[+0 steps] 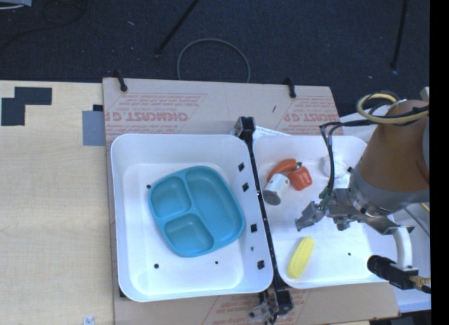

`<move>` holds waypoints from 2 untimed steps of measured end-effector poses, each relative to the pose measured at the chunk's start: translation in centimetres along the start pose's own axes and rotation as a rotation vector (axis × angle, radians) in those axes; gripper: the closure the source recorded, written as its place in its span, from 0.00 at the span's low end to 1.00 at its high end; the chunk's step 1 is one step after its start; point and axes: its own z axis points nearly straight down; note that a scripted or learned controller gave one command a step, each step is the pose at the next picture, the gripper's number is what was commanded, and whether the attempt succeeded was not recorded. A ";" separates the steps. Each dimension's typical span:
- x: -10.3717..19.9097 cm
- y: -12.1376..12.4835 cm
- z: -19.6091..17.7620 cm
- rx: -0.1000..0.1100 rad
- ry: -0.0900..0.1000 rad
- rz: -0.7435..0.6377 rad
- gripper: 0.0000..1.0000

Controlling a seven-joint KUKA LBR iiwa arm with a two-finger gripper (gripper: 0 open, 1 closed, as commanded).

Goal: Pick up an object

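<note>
The right bin [337, 271] holds a yellow corn cob [301, 257] near its front and an orange toy [291, 173] with a white cylinder [273, 189] beside it near the back left. My gripper [309, 216] hangs over the middle of this bin, pointing left, between the corn cob and the orange toy. I see nothing between its fingers. The arm's orange band [393, 155] rises at the right side of the bin.
The left bin [133, 246] carries a blue divided plate [194, 209]. A black divider [256, 211] runs between the two bins. Cardboard lies under both bins, and a pale wooden bench top [49, 211] spreads to the left.
</note>
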 end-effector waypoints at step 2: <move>-0.1 0.6 5.7 -0.007 0.001 -0.003 0.00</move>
